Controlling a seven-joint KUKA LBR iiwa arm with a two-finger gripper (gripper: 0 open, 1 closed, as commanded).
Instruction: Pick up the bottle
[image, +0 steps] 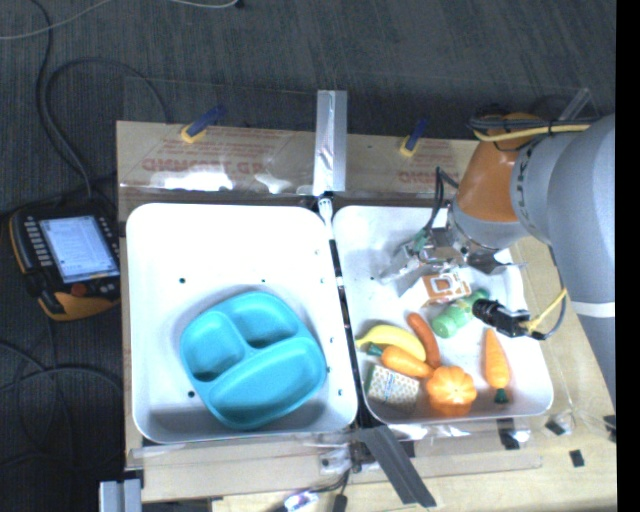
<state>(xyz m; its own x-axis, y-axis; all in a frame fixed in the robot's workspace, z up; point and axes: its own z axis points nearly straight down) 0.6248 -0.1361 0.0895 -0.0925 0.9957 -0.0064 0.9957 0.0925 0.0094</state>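
White plastic walls of the right bin (345, 300) corral toy produce beside a small green plastic bottle (450, 318), so my claw (432, 252) hangs low near it, grip state hidden, poised, I judge, to descend.

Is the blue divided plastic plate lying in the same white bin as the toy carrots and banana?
No, the blue divided plate lies in the left bin, while the carrots and banana lie in the right bin.
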